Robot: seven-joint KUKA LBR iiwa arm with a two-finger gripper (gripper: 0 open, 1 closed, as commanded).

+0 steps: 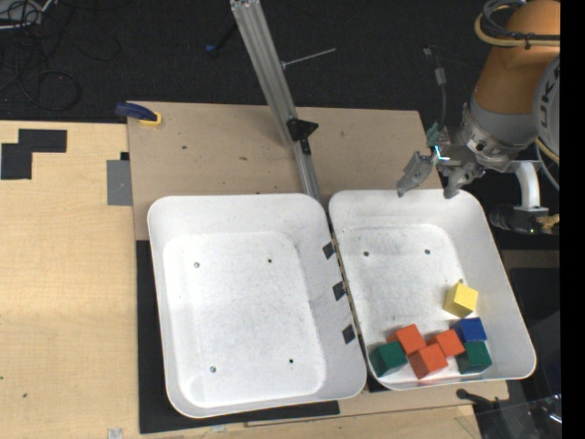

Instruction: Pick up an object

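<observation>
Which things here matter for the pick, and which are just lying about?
For the job:
- hand, open, holding nothing, above the right bin's far rim
- yellow block
- orange blocks
- blue block
- green blocks

Lying about:
- left bin
- metal rail
- blue-and-yellow clamp

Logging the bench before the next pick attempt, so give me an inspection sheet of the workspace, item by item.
Surface: tan bench bearing left bin and right bin.
Job's things: yellow block, blue block, three orange blocks, two green blocks, clustered in the right bin's near corner.
Clutter: blue-and-yellow clamp at the bench's far left corner.
Grippers: claw open, above the right bin's far rim, holding nothing.
Cables: black cables on the dark floor, far left.
Surroundings: slanted aluminium rail between the bins.
</observation>
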